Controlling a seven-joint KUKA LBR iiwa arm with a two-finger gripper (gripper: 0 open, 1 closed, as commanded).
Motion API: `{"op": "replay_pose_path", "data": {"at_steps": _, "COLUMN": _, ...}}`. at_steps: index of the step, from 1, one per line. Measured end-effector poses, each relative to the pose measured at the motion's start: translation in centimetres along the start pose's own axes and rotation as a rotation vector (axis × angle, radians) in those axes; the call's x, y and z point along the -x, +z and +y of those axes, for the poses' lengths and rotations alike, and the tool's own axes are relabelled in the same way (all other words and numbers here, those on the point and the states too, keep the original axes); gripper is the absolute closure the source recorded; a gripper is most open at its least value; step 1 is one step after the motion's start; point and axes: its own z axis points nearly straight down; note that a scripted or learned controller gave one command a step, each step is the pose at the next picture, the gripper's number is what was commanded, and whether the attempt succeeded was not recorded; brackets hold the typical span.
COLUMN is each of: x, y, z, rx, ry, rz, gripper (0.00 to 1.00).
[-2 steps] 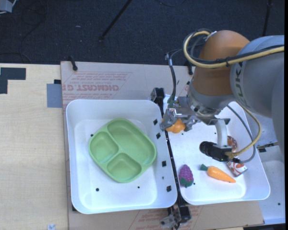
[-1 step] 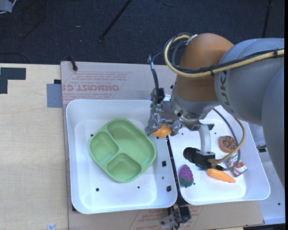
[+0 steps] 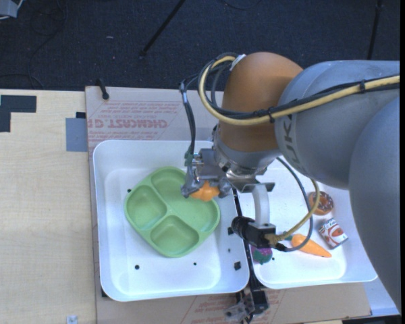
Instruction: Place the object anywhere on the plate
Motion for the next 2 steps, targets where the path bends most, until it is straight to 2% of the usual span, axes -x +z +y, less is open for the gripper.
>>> {"op": "replay_pose_path", "data": {"at_steps": 1, "x": -4.96, "y": -0.25, "z": -2.25, "rx": -0.002, "ry": -0.001, "rz": 0.0, "gripper": 1.0}}
{"op": "replay_pose_path", "data": {"at_steps": 2, "x": -4.75, "y": -0.25, "z": -2.18, "rx": -0.001, "ry": 0.002, "rz": -0.002, "gripper": 0.0}}
